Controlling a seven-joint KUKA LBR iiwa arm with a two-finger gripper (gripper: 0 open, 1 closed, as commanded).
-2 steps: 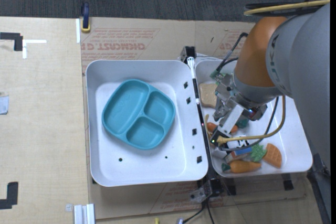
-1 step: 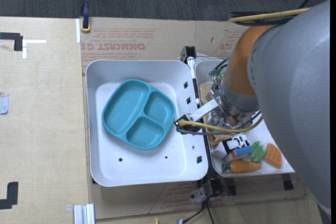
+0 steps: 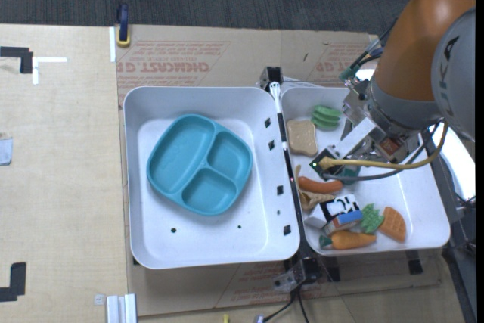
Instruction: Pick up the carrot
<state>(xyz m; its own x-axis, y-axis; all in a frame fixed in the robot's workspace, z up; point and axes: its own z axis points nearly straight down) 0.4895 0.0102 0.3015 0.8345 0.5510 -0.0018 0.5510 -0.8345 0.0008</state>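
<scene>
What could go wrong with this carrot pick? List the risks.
1. The carrot lies close to another orange piece near the right bin's front wall, so the wrong one may get picked.
2. A black-and-white block crowds that cluster and could be knocked or caught in the grasp.

blue plate (image 3: 200,163) (three wells): left bin (image 3: 144,227) | toast (image 3: 302,137): right bin (image 3: 420,197)

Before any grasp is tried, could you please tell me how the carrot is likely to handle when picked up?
The carrot looks like a moulded toy, so probably stiff and light. Its tapered, smooth-looking body may slip from a pinch. It lies beside another orange toy, so a push would likely shove both.
</scene>
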